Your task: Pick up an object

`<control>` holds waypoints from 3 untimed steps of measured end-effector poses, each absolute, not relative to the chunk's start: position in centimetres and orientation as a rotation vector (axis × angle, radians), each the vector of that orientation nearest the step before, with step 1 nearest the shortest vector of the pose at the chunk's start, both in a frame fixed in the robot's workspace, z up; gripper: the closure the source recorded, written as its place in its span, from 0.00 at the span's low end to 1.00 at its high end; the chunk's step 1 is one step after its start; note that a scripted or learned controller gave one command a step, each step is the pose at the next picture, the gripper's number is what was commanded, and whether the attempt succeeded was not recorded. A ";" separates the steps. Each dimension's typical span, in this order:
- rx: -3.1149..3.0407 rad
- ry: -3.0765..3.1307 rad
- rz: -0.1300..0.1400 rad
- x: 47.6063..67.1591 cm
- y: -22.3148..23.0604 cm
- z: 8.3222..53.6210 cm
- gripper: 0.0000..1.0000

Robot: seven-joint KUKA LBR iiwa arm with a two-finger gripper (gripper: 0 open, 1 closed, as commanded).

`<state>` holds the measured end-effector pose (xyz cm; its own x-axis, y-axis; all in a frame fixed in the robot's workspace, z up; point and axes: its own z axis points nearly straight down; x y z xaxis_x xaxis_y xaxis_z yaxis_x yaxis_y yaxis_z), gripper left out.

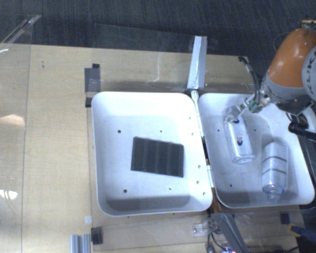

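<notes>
- You've got the arm (297, 62) coming in at the upper right, orange band up top, grey wrist below it, hanging over the far right corner of the right bin (305, 196).
- Gripper (251, 105): only a small greenish tip shows under the wrist. It's too small and blurred to read how it is set, so you can't tell from this view. Nothing visibly held.
- Clear bottle (239, 140): directly below the tool tip, lying on its side on the bin floor, long axis running away from the tip toward the near edge. Its top end sits at or just under the tip; contact vs. gap not resolvable.
- 2nd clear bottle (275, 168): also lying down, nearer the bench's front edge than the tool, a bit to the arm side of the 1st bottle. Close beside the 1st, whether touching can't be told.
- Dark ribbed pad (158, 156): flat rectangle mid-floor of the left bin (102, 141), well apart from the tool, across the divider wall btwn bins.
- Both bins sit side by side on the wood bench (52, 141), rims touching at the shared edge.
- Black cable (304, 128) hangs just off the wrist, on the arm side.
</notes>
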<state>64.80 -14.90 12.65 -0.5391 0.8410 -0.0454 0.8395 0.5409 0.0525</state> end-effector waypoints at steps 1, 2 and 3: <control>1.381 2.812 0.006 63.6 -11.5 8.8 0.00; 1.375 2.807 0.015 63.9 -11.2 10.1 1.00; 1.376 2.807 0.013 63.9 -11.3 10.2 0.00</control>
